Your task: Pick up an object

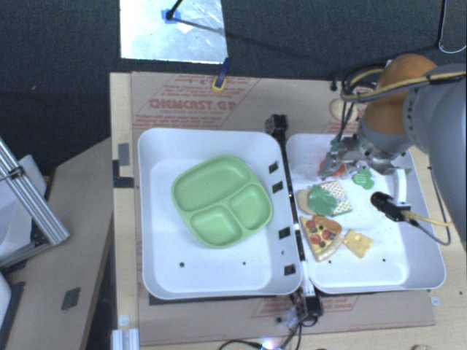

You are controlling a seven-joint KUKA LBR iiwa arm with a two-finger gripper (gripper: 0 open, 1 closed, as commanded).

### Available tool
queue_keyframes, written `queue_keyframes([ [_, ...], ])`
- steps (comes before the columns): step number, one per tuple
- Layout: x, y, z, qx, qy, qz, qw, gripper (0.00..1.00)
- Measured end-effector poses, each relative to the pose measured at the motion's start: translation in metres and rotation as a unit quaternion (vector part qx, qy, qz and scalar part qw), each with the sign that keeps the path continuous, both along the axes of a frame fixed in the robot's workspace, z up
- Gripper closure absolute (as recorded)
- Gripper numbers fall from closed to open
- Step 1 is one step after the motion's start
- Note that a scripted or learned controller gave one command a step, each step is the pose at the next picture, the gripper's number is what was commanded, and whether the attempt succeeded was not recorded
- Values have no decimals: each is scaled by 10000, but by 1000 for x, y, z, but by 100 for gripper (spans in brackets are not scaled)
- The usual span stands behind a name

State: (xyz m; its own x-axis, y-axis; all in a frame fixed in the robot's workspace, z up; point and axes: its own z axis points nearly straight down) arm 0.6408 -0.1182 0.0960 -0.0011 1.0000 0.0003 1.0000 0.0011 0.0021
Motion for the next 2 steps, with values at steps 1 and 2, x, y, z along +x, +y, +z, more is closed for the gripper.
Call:
queue_keyframes([
  [1, 10, 5, 50, -6, -27, 18, 10000, 100],
  [2, 16, 15, 105, -5, -31, 24, 10000, 100],
])
